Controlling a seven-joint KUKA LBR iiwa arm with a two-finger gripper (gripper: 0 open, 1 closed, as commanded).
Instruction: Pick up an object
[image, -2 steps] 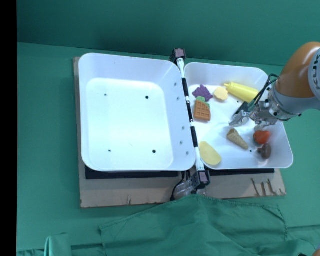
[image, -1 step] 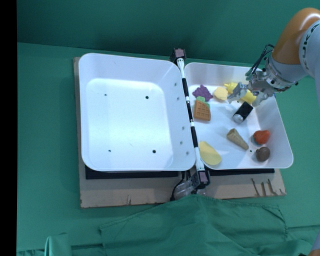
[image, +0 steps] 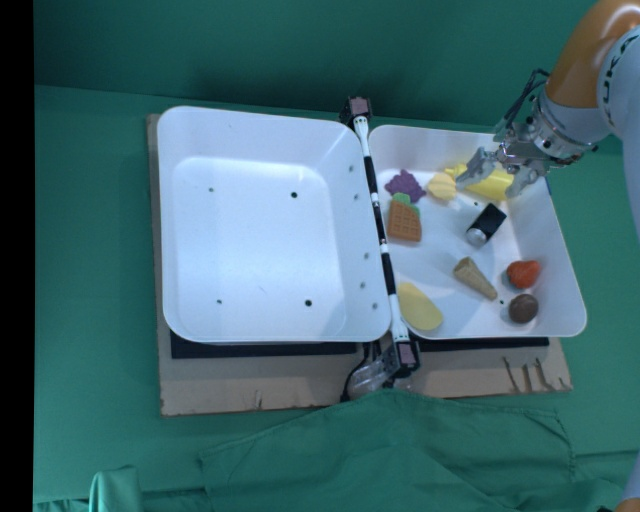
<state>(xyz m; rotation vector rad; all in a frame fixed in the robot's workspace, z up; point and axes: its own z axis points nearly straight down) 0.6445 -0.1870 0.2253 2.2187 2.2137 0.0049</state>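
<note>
- The gripper (image: 497, 166) hung over the far edge of the right bin (image: 560, 262), fingers spread either side of a yellow object (image: 488, 184), nothing pinched between them yet.
- That yellow piece lay near the bin's far edge, a pale yellow round piece (image: 441, 186) touching its left end, a black cylinder (image: 486, 224) just beside it.
- Risk, as I judged it: the fingers could close skewed and squirt the yellow piece toward the far wall, or nudge the round neighbour.
- Also possible: one fingertip catching the black cylinder and rolling it.
- Hard to make out: the gripper covered the yellow piece's top, so its shape stayed unclear; fingertip contact couldn't be told.
- The left bin (image: 180, 210) sat alongside.
</note>
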